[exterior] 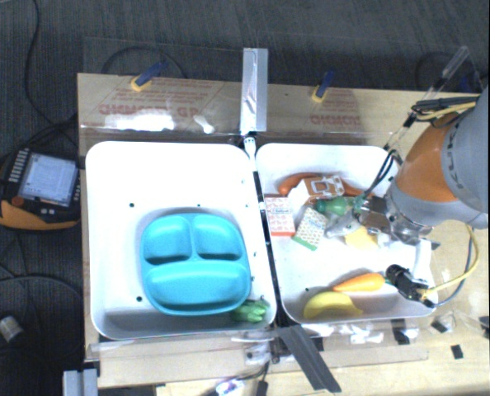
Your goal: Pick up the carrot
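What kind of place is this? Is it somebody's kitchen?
Probably a robot test lab, not a kitchen. A grey robot arm with an orange band reaches over two shallow white bins, one holding an orange carrot, and a handheld screen controller lies on the dark carpet.

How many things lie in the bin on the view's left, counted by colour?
Blue: 1, the divided plate
Green: 1, a small green thing beside the plate's near right corner
Total: 2

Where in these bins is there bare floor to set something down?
Left bin: the wide strip between back wall and blue tray. Right bin: a patch between the packets and carrot. Its back half is crowded.
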`<state>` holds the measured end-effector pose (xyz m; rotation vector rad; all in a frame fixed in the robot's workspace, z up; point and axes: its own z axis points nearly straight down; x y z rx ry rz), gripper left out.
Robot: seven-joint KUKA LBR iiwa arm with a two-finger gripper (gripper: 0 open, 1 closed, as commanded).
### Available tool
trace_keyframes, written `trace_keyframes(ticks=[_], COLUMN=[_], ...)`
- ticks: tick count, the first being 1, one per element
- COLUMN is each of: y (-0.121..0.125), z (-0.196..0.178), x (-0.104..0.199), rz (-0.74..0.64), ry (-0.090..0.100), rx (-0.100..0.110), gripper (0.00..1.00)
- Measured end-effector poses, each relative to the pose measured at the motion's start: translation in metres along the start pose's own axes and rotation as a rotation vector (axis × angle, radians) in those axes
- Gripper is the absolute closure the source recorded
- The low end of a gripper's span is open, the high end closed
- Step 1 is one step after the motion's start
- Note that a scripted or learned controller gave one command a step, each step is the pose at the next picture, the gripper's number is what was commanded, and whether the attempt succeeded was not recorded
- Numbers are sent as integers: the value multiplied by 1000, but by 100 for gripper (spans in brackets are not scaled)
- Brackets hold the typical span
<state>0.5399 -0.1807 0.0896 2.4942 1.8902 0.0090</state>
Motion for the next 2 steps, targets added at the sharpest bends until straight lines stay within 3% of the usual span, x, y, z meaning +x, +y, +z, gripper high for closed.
trace_keyframes(ticks=[1, 2], y=[-60, -84], z=[-113, -96], x=[39, 93], rz=[306, 459], ry=[-2, -3], rx=[17, 19], gripper=[0, 0])
